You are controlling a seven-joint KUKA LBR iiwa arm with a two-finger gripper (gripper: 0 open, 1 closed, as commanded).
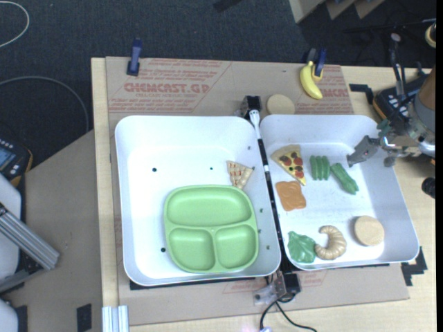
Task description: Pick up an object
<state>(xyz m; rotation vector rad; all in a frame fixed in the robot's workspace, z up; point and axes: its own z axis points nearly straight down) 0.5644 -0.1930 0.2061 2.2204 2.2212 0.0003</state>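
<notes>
Hovering over right bin (387,185), hand (374,151) spread, unladen.

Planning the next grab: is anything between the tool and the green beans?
Nothing visible. The tool sits at the right bin's right side, with bare white floor between it and the green beans.

Light fell evenly and brightly from above, washing out the white bins (131,185) to near glare. Shadows stayed soft and short. The dark floor (55,19) looked grainy; focus was slightly soft throughout.
</notes>
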